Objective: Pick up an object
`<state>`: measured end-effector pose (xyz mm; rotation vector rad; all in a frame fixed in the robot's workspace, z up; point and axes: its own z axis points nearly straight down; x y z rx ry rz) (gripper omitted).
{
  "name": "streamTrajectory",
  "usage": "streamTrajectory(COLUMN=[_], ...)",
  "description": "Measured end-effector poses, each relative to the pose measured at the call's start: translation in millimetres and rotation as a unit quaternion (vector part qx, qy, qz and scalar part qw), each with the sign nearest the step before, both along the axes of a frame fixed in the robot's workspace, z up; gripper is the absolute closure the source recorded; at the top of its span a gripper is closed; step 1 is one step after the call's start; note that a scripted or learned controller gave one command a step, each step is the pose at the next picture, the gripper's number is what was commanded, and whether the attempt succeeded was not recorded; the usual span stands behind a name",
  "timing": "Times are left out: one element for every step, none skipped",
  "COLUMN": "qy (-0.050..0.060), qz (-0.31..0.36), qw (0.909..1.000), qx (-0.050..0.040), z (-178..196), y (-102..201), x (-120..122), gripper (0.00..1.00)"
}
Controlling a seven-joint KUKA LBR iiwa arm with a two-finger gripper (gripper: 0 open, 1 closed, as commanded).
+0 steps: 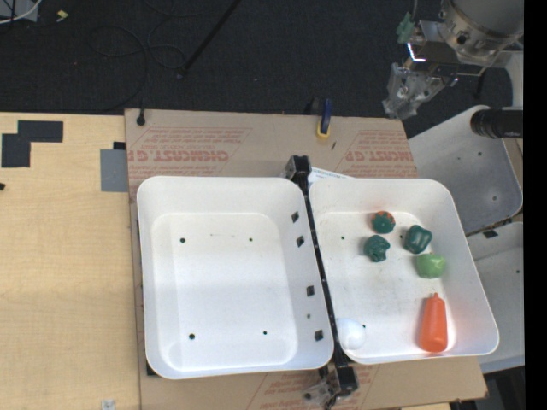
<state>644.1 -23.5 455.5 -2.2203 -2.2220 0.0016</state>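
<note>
Camera view: smooth orange bottle-shaped object [433,323]

Five objects [416,239] lie in the right bin [461,220], beside the left bin [154,229].

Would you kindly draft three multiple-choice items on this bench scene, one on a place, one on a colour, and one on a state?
1. Where do the small objects lie?
A. left bin
B. right bin
C. on the cardboard

2. What colour is the long bottle-shaped object?
A. orange
B. blue
C. black

3. Where is the gripper?
A. pressed into the left bin
B. resting on the orange object
C. raised beyond the bins' far edge

Answers: 1 B, all lie in the right bin. 2 A, the bottle-shaped object is orange. 3 C, the gripper hangs above the bench beyond the bins, away from every object.
</note>
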Motion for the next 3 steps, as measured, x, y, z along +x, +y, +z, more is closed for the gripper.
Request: streamTrajectory(qy=[-0.001, 0.000, 0.003], qz=[0.001, 0.000, -0.002], qw=[1.0000, 1.0000, 1.0000], qx=[0.0000, 0.0000, -0.0002], z=[42, 77, 42], y=[-5, -25, -88], x=[0, 0, 0], gripper=[1.00, 1.00, 1.00])
